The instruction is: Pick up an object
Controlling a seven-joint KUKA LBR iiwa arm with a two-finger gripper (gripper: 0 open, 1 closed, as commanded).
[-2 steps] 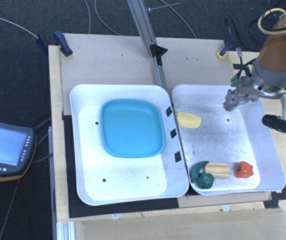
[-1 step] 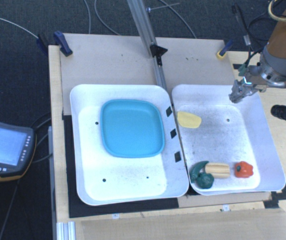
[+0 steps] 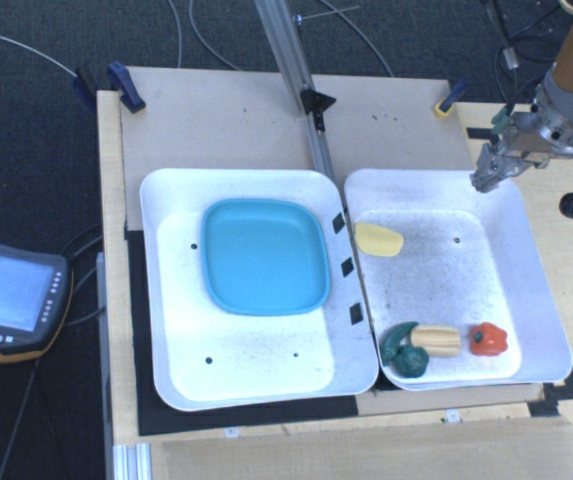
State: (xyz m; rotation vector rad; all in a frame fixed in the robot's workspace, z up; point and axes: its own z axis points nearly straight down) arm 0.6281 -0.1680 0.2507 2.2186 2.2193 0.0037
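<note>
My gripper [image 3: 486,177] hangs over the far right corner of the right bin [image 3: 526,268], nothing visible between its fingers. In that bin a yellow piece [image 3: 378,239] lies near the left wall. Along the near edge lie a dark green vegetable [image 3: 404,350], a tan cylinder [image 3: 436,341] and a red pepper [image 3: 487,339], side by side. They are well apart from the gripper.
The left bin [image 3: 171,298] holds a blue square plate [image 3: 265,256]. A metal pole [image 3: 286,48] slants down to the gap between the bins. A teach pendant [image 3: 11,298] lies on the floor at the left. Blue clamps [image 3: 126,86] grip the board's far edge.
</note>
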